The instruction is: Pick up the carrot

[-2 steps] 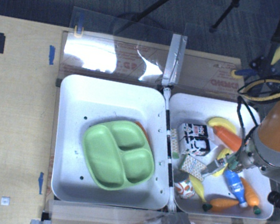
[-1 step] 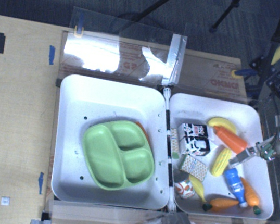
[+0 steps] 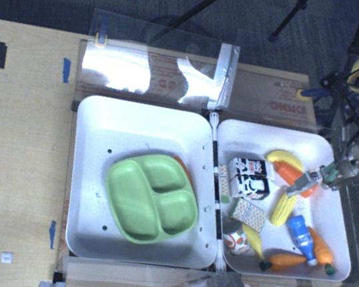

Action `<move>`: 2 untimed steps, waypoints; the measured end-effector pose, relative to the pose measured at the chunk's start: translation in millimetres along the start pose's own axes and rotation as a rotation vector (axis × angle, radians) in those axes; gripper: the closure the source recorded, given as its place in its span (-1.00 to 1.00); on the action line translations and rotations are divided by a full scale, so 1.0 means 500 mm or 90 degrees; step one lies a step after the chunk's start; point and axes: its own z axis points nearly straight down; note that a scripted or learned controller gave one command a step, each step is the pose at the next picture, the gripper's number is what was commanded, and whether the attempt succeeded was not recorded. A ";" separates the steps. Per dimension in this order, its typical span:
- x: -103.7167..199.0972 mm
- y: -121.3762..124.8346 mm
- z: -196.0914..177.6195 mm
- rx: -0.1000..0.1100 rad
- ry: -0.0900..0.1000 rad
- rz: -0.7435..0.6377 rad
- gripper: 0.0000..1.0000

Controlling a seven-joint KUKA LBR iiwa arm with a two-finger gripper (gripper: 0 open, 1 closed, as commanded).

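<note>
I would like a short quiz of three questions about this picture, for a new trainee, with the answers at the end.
1. True or false: the green divided plate lies in the left bin.
2. Which bin holds the carrot?
A. left
B. right
3. Fill in: the carrot lies near the ____ wall of its bin, beside the blue bottle.

Key: 1 true; 2 B, the right bin; 3 front. The gripper is above the corn.

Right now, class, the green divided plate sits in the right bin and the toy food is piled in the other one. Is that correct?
Not quite. The camera view shows the green plate in the left bin; the toy food, including the carrot, is piled in the right bin.
</note>
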 end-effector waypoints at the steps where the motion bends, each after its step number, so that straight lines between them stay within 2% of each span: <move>1: 0.030 -0.049 0.224 -0.001 0.000 -0.231 -1.00; 2: -0.074 -0.068 0.056 -0.001 -0.001 -0.437 -1.00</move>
